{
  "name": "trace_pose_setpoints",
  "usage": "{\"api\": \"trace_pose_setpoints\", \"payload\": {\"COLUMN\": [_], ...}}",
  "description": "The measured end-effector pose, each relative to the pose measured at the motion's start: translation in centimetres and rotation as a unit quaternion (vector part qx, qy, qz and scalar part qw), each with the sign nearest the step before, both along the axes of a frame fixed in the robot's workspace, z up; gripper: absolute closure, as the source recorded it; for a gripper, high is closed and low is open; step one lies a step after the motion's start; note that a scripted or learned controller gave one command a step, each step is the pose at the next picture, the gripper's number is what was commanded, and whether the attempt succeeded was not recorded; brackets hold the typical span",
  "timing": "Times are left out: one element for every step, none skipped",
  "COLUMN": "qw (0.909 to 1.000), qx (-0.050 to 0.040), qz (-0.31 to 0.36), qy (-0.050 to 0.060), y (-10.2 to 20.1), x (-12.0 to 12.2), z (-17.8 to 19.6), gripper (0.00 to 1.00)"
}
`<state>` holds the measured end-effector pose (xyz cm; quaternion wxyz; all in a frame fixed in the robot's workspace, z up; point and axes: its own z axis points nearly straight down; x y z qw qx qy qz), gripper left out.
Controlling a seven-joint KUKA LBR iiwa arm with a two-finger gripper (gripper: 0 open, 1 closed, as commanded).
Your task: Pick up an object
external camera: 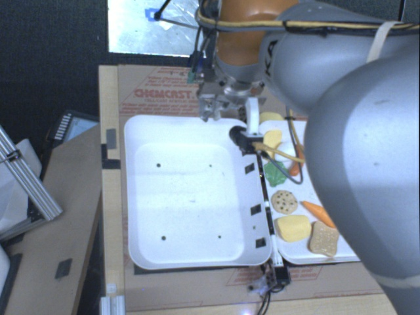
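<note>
nearest us in the right white plastic bin (328, 258) we see a tan slice of toy bread (323, 238) beside a yellow block of toy cheese (293, 228), with an orange toy carrot (317, 212) just behind them. farther back lie a round chocolate-chip cookie (284, 201) and a green leafy toy (274, 174). the left white plastic bin (141, 176) sits alongside. at the far rim the grey arm's two-finger gripper (211, 113) hovers; we cannot tell its state.
</note>
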<state>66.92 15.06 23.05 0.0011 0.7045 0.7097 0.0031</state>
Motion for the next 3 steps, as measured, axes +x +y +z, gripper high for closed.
{"api": "trace_pose_setpoints", "payload": {"qw": [1.0000,1.0000,1.0000], "qx": [-0.0015,-0.0003,0.0006], "qz": [-0.004,0.000,0.000], "qy": [0.005,0.001,-0.001], "y": [-0.3,4.2,7.5], "x": [-3.9,0.1,0.0], "z": [-2.7,-5.4,1.9], "gripper": [1.00,1.00,1.00]}}
